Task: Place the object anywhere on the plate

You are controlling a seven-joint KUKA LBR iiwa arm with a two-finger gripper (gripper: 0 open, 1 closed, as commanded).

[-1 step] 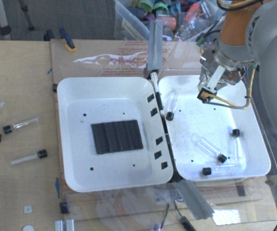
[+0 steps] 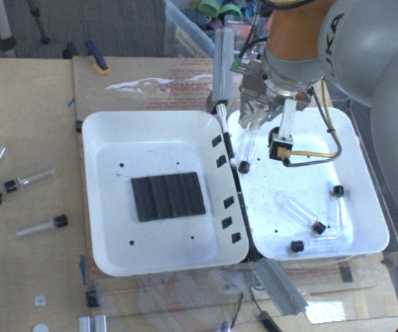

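The clear tube point(image 2: 244, 149) is hanging upright, black cap down, in the right bin point(image 2: 365, 185), pinched at its top by the gripper point(image 2: 248, 120). You are seeing the dark ribbed plate point(image 2: 168, 196) lying leftward, in the left bin point(image 2: 102, 185).

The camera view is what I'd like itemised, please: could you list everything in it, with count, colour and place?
White bins: two, side by side on the bench.
Ridged plate: one, dark grey, flat in the left bin.
Tubes in the right bin: about four, clear with black caps; one upright by the divider under the gripper, the rest lying near the front right corner.
Loose tubes: about five, clear with black caps, on the bench left of the bins.
Storage box: one, clear, with coloured items, behind the bins.
Arm: one, grey with an orange band.
Gripper: over the right bin's back left corner.
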